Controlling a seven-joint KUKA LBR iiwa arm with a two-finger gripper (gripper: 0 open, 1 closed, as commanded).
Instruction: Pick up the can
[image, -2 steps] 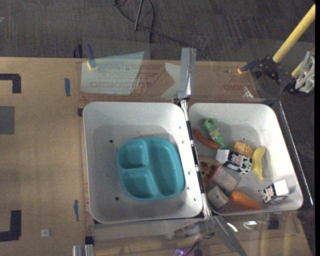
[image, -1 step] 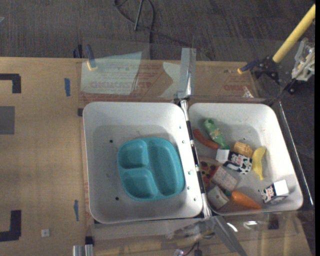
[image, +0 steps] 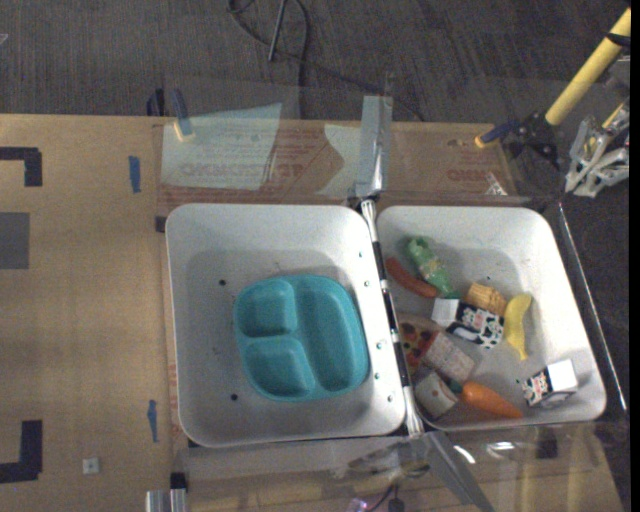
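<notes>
On the left, a shallow white left bin (image: 190, 300) with a teal divided tray (image: 300, 337) lying flat in its middle, no part of this job. Across the centre divider, in the right bin (image: 560, 250), a jumble of toy food. Against the near left corner of that bin, the can (image: 435, 392): a small grey cylinder tipped on its side, one round end turned up toward the camera. Hemmed in closely, with a pinkish box (image: 448, 355) just behind it and an orange carrot (image: 490, 400) lying right beside it, seemingly touching. Further right and further back, a green toy (image: 428, 260), a red pepper (image: 410, 280), a piece of corn (image: 487, 296), a black-and-white carton (image: 478, 325), a yellow banana (image: 518, 325) and a second small carton (image: 548, 383) near the right wall. Judged from this: nothing of the pick done so far, with the can down in the bin and untouched. Left to do: the whole reach, the descent, the grasp among tight neighbours, and the lift. At the far upper right, outside both bins and well apart from the can, the gripper (image: 598, 158), pale and blurred against the dark floor. Touching none of the toys. Too small and soft to tell how far open; cannot tell, and no object made out in its hold.
</notes>
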